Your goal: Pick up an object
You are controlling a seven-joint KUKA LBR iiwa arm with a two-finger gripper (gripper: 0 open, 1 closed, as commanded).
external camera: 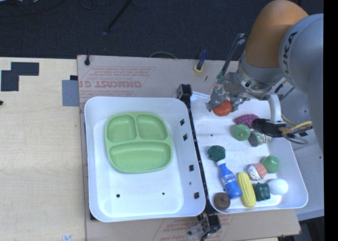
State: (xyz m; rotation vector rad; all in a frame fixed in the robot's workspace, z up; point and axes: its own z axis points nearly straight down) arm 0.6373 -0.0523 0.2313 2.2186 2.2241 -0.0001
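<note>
The gripper (222, 103) is clamping its fingers on a red toy tomato (223, 108), hanging above the right bin's (296, 174) far-left corner. It is probably light, hard and slick plastic; gripping across its widest middle seems safest.

Red lettering printed on the brown cardboard sheet (132, 79) beneath the two white bins appears upside down from the camera's side; its largest line sits just above the left bin (100, 129) and seems to read "OHMCRAFT, G...", though the exact letters cannot be made out with certainty. Smaller red lines around it are too fine to read. Dark lettering runs up the grey arm housing (309, 45) at right, apparently part of "KUKA", seen at an angle and cut short.
</note>
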